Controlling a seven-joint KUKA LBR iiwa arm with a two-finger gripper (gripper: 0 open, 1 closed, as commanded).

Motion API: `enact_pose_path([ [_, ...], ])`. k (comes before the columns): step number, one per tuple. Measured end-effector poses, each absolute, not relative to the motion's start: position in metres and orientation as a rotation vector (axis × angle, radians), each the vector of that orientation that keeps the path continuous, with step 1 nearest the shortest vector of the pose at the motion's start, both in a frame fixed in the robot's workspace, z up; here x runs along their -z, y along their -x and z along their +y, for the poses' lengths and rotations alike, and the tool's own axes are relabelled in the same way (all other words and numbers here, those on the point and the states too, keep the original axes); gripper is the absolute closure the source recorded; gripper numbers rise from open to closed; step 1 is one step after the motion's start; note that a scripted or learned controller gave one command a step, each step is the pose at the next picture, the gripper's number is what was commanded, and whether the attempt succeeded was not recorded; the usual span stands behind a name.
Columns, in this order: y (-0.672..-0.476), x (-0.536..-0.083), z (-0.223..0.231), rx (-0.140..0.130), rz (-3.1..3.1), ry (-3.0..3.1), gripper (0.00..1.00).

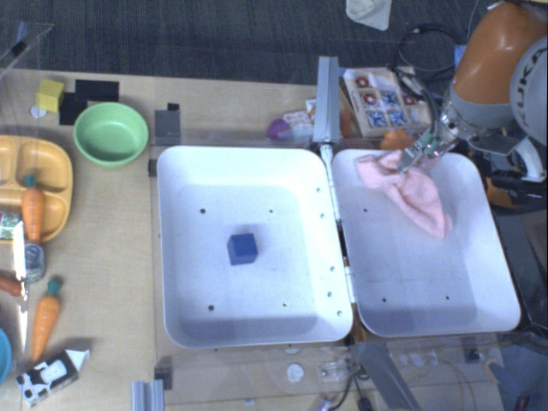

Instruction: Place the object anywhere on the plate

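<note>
Gripper (pixel 420 155) on pink cloth (pixel 413 197), blue cube (pixel 243 248) in left bin (pixel 184 315).

You had the desk (pixel 103 255) carrying two white bins, L bin (pixel 248 247) & R bin (pixel 428 255), side by side, w/ a green bowl (pixel 110 133), yellow tray (pixel 34 187) & toy carrots (pixel 43 319) left of them.

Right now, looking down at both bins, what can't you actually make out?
- Gripper: fingers too small and blurred against the pink cloth to judge any grasp.
- Yellow tray and carrots: cut off by the left edge.
- Picture book: partly hidden behind cables, print too small.
</note>
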State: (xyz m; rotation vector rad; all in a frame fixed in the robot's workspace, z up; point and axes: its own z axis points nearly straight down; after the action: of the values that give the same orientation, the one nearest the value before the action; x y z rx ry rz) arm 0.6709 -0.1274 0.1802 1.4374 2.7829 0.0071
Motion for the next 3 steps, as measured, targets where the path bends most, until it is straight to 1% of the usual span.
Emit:
enact_pose_path([
  [1,-0.635,-0.115,-0.183,-0.003,2.769,-1.467,1.00],
  [2,-0.599,-0.139,-0.186,-0.004,2.884,-1.223,1.00],
  [3,-0.571,-0.155,-0.205,-0.002,2.937,-1.088,1.00],
])
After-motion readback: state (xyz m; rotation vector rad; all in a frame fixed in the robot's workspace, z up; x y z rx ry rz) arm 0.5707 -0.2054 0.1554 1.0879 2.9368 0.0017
